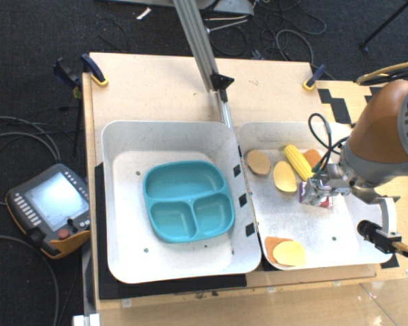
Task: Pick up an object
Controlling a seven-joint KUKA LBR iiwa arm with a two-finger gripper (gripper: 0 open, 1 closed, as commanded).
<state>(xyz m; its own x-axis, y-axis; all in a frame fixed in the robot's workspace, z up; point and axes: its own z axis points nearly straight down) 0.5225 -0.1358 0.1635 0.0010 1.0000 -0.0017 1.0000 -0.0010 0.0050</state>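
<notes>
Bench (pixel 156 87) carries two shallow white bins side by side. Left bin (pixel 122 155) holds a teal divided tray (pixel 189 200), three compartments, lying flat near the bin's middle. Right bin (pixel 347 240) holds the loose pieces, all candidate picks: a tan round piece (pixel 258 162) near the divider, a yellow oval piece (pixel 284 177) just beside it, a corn cob (pixel 298 161) lying at a slant with an orange piece (pixel 312 157) touching its far end, and at the near edge a yellow disc (pixel 289 253) overlapping an orange slice (pixel 273 242). Arm (pixel 387 131) reaches in from the right, low over the right bin; gripper (pixel 317 192) sits just right of the yellow oval piece and below the corn cob. Cannot tell the gripper's state, and nothing can be confirmed as held. Judgement: step in hand is the descent and closure onto a piece in the upper cluster. To do it well: commit to one target, since oval, cob and orange piece sit close and a straddled grasp would likely push them apart rather than lift. The cob looks the best bet, gripped across its narrow width. Centre over it before closing. Lift straight up and verify the piece is between the jaws before counting the try as good.
</notes>
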